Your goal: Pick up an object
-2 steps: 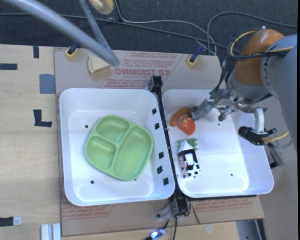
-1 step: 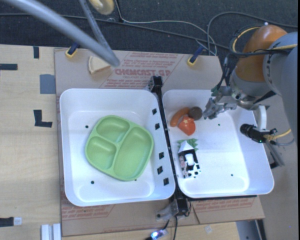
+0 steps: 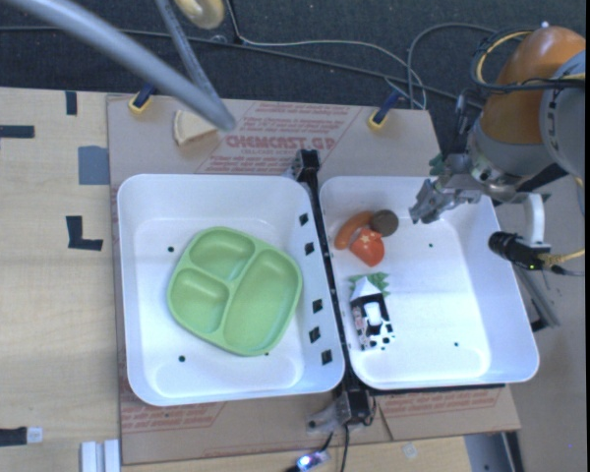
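Note:
The right white bin (image 3: 472, 352) holds a small cluster at its far left: an orange piece (image 3: 351, 229), a brown round piece (image 3: 383, 222) and a red piece (image 3: 369, 250). Closer to the front lies a black-and-white item with a green top (image 3: 371, 315). My gripper (image 3: 425, 207) hangs over the bin's far side, just right of the brown piece and apart from it. Nothing shows between its tips. The grey wrist and orange band (image 3: 531, 77) rise behind it to the right.
The left white bin (image 3: 143, 264) holds a green divided plate (image 3: 236, 291). A black divider (image 3: 320, 264) runs between the bins. Cables cross the dark floor behind, and a black cylinder (image 3: 516, 249) sticks out by the right bin's edge.

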Robot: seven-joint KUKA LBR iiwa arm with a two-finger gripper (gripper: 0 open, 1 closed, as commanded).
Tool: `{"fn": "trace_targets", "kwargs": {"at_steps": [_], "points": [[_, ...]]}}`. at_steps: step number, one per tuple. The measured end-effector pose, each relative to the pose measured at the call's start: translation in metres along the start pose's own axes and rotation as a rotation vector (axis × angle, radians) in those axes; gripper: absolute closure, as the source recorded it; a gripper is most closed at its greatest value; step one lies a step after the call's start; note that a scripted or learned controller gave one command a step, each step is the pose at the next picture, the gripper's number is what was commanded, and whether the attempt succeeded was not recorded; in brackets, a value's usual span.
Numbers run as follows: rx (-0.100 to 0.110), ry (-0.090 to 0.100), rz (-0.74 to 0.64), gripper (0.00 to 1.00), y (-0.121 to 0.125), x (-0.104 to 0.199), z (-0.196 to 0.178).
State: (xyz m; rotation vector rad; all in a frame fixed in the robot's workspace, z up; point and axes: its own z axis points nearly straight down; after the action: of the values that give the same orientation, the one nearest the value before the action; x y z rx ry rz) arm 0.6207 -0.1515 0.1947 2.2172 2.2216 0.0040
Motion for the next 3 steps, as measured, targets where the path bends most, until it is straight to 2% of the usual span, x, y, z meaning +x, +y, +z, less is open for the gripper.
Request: {"fn": "trace_targets", "kwargs": {"at_steps": [1,3], "points": [[0.001,0.0,0.0,1.0,0.001,0.001,-0.03],[0.005,0.002,-0.005,1.0,-0.003,0.111,-0.032]]}}
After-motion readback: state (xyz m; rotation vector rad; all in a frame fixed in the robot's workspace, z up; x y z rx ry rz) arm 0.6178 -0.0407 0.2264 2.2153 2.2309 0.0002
